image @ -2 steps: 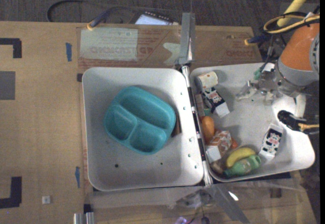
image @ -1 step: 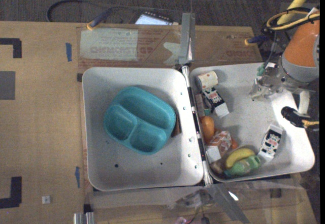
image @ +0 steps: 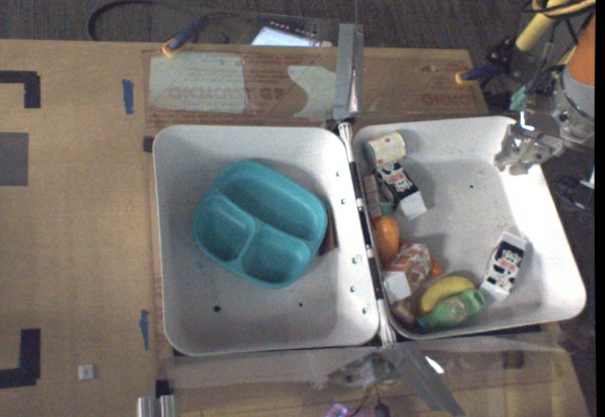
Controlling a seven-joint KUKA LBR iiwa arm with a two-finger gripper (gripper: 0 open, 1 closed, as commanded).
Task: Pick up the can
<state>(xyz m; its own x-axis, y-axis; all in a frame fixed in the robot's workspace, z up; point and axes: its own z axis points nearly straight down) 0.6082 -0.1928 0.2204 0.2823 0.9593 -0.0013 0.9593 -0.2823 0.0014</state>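
Camera view: the can (image: 387, 149) is seen lying on its side at the back left corner of the right bin (image: 473, 136), just beside a small carton (image: 398, 186). It is judged light, stiff and apt to roll, its curved wall slippery; a grip across the middle of the body is favoured. The gripper (image: 518, 154) is seen over the bin's far right rim, well apart from the can. Its finger state cannot be told; the label is blurred.
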